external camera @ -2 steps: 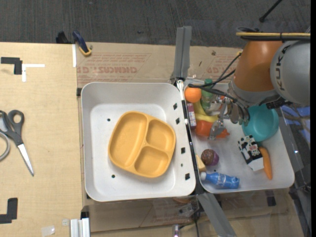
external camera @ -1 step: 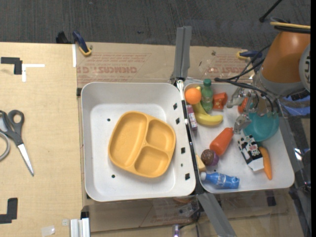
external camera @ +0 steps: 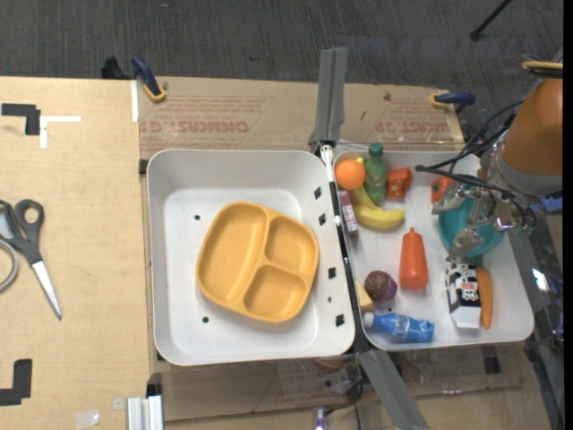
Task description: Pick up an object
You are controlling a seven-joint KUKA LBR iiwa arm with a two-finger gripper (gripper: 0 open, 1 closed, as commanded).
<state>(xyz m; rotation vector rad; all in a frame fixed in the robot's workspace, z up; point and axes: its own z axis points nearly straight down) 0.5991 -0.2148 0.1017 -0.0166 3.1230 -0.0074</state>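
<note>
The right bin [external camera: 515, 330] holds several objects. An orange [external camera: 350, 175], a green bottle [external camera: 375, 174] and a banana [external camera: 380, 216] lie at its far left. A red-orange bottle [external camera: 413, 260] lies in the middle, and a purple fruit [external camera: 380, 286] and a crushed blue bottle [external camera: 402, 327] sit near the front. A black-and-white carton [external camera: 463, 296] and a carrot [external camera: 484, 296] lie at the front right. My gripper [external camera: 469, 237] hangs low over a teal bowl [external camera: 450, 226] at the right side, partly hiding it.
The left bin [external camera: 170, 240] holds a yellow divided plate [external camera: 258, 262]. Small red objects [external camera: 398, 181] lie at the back of the right bin. The arm's orange band [external camera: 542, 133] looms over the right bin's far right corner. Scissors [external camera: 34, 249] lie on the bench at far left.
</note>
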